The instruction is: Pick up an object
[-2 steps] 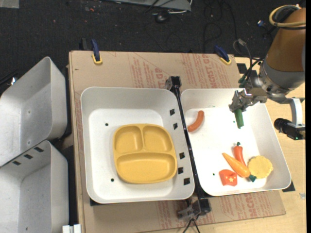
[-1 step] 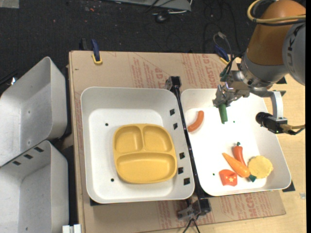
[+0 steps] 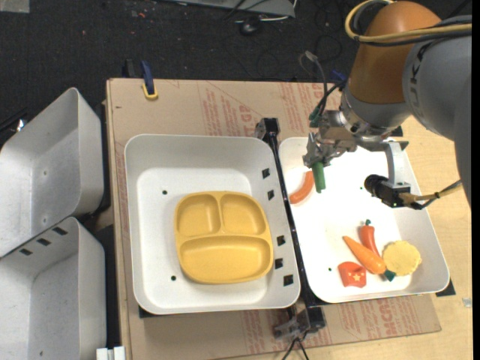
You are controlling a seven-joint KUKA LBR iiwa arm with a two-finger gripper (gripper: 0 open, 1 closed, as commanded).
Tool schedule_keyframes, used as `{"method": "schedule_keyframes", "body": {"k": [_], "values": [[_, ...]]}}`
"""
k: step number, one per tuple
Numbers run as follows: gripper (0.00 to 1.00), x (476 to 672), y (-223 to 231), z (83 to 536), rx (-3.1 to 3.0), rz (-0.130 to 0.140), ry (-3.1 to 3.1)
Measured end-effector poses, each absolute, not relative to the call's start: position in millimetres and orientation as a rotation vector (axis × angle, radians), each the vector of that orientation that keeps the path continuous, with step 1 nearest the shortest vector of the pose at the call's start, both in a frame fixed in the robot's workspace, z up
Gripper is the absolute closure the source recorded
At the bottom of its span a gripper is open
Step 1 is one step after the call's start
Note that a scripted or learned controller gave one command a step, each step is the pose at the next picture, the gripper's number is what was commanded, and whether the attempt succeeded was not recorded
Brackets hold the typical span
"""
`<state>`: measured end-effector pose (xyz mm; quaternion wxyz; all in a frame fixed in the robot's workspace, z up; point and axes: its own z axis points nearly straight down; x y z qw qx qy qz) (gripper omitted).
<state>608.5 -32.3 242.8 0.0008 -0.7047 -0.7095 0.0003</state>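
I see gripper [image 3: 321, 172] above right bin [image 3: 435, 238] far-left corner; orange pepper [image 3: 301, 189] just left-below, long axis diagonal; hand state: cannot tell.

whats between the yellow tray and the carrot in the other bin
In the camera view, the bins' adjoining walls with black clips, then bare white floor of the right bin, lie between the yellow divided tray and the carrot.

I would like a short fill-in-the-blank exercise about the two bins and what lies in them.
1. The yellow tray lies in the ____ bin as the camera sees it.
2. The yellow tray has ____ compartments.
3. The end effector hangs over the ____ bin.
4. The carrot lies beside a red ____.

Missing words: left; three; right; pepper
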Motion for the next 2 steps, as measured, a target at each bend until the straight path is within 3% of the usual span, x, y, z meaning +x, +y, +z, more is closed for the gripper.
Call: {"method": "schedule_keyframes", "body": {"k": [2], "values": [[1.0, 620.3, 70.9, 245.2, -2.212, -0.006, -2.232]]}}
